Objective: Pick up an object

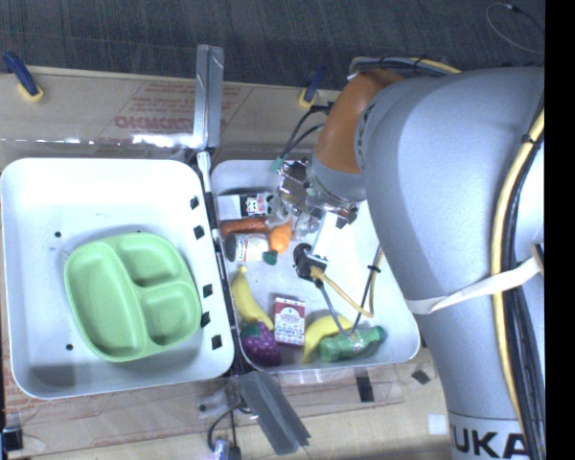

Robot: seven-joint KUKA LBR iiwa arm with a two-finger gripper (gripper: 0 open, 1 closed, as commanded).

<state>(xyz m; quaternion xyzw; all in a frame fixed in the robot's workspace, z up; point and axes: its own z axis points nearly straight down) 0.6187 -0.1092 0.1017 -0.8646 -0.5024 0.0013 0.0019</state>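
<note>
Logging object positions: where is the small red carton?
The red carton lies near the right bin's front edge, between two bananas, beside the purple grapes.

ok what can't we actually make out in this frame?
- Hand: fingertips lost in wrist hardware and clutter in the camera view; open or shut unclear.
- Right white bin: its right side is covered by the grey arm.
- Small red printed box: label too small to read.
- Dark label on the small white carton: blurred.
- Green plastic bottle: partly crossed by a yellow cable.

bench (96, 99), 2 white bins: left bin (24, 257), right bin (402, 338)
</note>
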